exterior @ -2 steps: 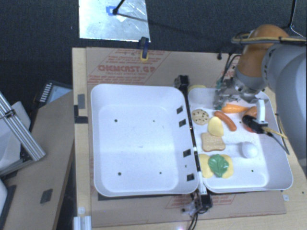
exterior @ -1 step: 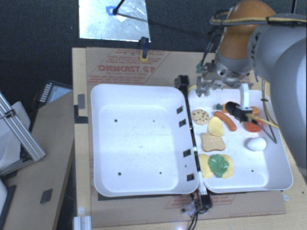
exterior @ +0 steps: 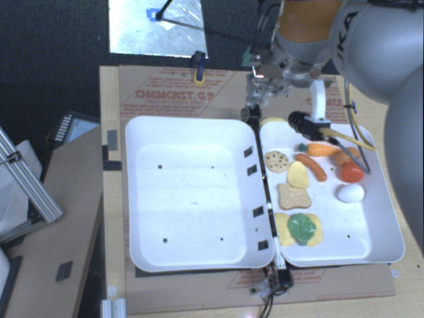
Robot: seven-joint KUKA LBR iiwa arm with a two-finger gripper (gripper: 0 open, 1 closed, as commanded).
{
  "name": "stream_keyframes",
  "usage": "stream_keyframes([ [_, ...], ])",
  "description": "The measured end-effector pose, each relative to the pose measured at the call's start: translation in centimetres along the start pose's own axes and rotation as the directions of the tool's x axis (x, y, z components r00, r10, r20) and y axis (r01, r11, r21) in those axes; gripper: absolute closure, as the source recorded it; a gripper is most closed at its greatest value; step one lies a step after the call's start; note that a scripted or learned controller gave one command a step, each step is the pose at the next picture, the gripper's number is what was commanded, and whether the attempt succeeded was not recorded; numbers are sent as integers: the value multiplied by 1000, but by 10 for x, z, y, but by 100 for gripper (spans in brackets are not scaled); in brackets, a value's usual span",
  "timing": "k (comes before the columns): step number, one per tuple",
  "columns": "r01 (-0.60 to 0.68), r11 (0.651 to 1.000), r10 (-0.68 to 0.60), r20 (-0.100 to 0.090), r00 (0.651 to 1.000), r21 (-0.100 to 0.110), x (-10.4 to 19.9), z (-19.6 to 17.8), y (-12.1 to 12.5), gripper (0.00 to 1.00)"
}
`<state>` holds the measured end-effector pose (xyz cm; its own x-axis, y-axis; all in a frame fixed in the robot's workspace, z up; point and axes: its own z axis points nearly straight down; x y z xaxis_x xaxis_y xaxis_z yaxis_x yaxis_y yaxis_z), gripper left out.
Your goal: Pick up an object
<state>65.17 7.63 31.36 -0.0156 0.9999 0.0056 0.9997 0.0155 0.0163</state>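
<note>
Over the far end of the seam between the two white bins hangs the gripper [exterior: 254,106], at the rim and with nothing seen in its grasp. Whether it is spread or pressed together cannot be told from this slant.

Every object to pick lies on the gripper's right-bin side, nearer the camera than the gripper. Closest is a pale yellow piece [exterior: 270,121] at the bin's far rim, just beside the gripper. Below that lies a speckled cookie [exterior: 275,160], then a yellow fruit [exterior: 298,175] touching a red sausage [exterior: 312,167]. Farther out from the gripper are an orange carrot [exterior: 322,149], a red tomato [exterior: 351,171] and a white egg [exterior: 350,193]. A bread slice [exterior: 294,196] sits under the yellow fruit, and farthest from the gripper a green leaf [exterior: 303,227] rests on a yellow slice [exterior: 285,232].

The right bin [exterior: 371,240] holds them all. The left bin [exterior: 192,197] spreads out on the gripper's other side, both on the bench [exterior: 165,88].
</note>
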Motion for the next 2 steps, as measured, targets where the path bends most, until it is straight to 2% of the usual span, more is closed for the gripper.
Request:
stream_keyframes([
  [1,-7,1000,7,4,1000,11,38,-4,19,100],
  [2,-7,1000,7,4,1000,14,99,19,18,100],
])
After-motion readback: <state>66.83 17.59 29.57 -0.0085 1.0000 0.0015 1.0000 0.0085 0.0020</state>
